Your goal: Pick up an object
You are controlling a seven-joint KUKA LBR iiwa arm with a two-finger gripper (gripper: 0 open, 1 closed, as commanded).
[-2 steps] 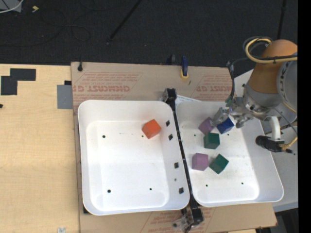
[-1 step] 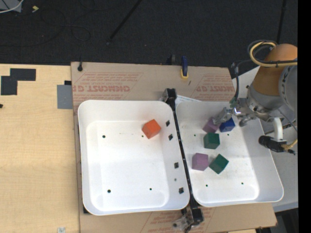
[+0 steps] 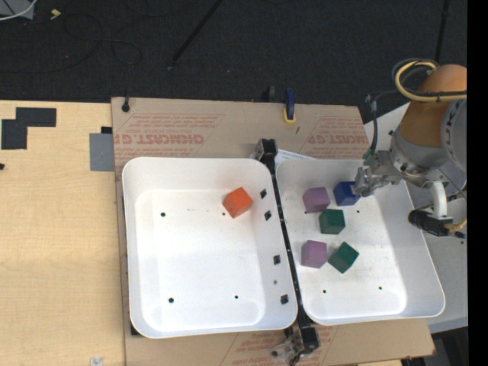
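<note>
Bright blocks in white bins

Both bins (image 3: 152,204) are white with small black dots on the floor. The left one holds an orange block (image 3: 238,202); the right has two purple blocks (image 3: 316,199), two dark green blocks (image 3: 332,221) and a blue block (image 3: 345,194). The arm (image 3: 435,120) is grey with an orange band. The bench (image 3: 53,235) is pale wood; the board (image 3: 191,132) is brown with red lettering.

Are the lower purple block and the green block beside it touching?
Cannot tell. In the camera view the purple block and green block sit edge to edge, no plain gap.
</note>
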